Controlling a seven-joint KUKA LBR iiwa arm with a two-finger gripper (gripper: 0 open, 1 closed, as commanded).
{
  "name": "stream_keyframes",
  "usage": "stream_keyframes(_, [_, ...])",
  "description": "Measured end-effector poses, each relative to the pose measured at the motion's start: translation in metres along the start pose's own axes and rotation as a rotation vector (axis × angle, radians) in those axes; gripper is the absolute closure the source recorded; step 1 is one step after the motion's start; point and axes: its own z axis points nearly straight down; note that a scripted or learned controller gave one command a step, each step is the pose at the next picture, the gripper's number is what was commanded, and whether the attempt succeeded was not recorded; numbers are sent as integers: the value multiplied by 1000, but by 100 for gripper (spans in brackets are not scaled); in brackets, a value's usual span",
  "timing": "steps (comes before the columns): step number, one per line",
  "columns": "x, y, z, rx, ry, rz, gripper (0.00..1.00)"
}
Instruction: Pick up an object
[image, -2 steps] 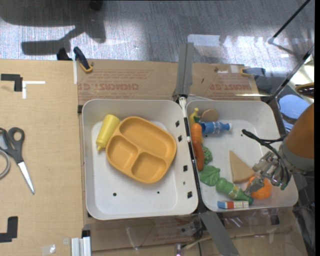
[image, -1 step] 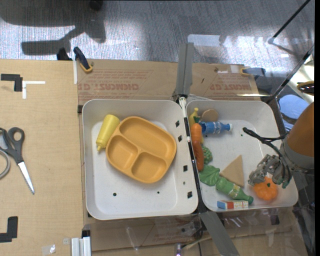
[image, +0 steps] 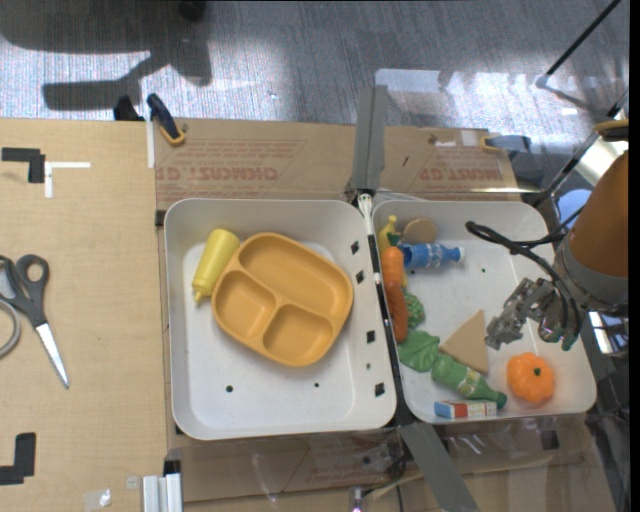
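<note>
- White, red and blue, a small flat box (image: 467, 409) lies nearest of all, along the near wall of the right bin (image: 575, 405).
- Just right of the box and a little farther back sits an orange toy pumpkin (image: 530, 378) with a green stalk, close to the bin's right side.
- Left of the pumpkin, a green leafy toy (image: 440, 362) stretches from the box toward the wall between the bins.
- A tan wedge (image: 468, 340) rests against the far side of the green toy.
- My jaws hang in the right bin, just right of the tan wedge and just beyond the pumpkin. They are a tangle of grey metal from this angle, and I cannot tell whether they are apart or together, or whether they touch anything.
- An orange carrot (image: 396, 290) lies lengthwise along the bin's left wall.
- Farther back is a clear bottle with a blue label (image: 432, 256) on its side, then a brown round piece (image: 418, 230) near the far wall.
- A black cable (image: 510, 245) loops over the far right part of this bin toward my wrist.
- In the left bin (image: 190, 400), a yellow divided tray (image: 283, 297) sits at a tilt near the middle, with a yellow squeeze bottle (image: 213, 262) touching its left edge.
- On the desk (image: 90, 400), well to the left of both bins, lie grey-handled scissors (image: 35, 310).
- Brown cardboard (image: 250, 160) lies flat beyond the bins.
</note>
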Motion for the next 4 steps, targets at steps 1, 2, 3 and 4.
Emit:
stream_keyframes(1, [0,0,0,0,1,0,0])
stream_keyframes(2, [-11,20,115,0,2,-48,0])
stream_keyframes(3, [-89,6,52,0,-1,18,0])
stream_keyframes(4, [-33,-32,109,-4,-12,88,0])
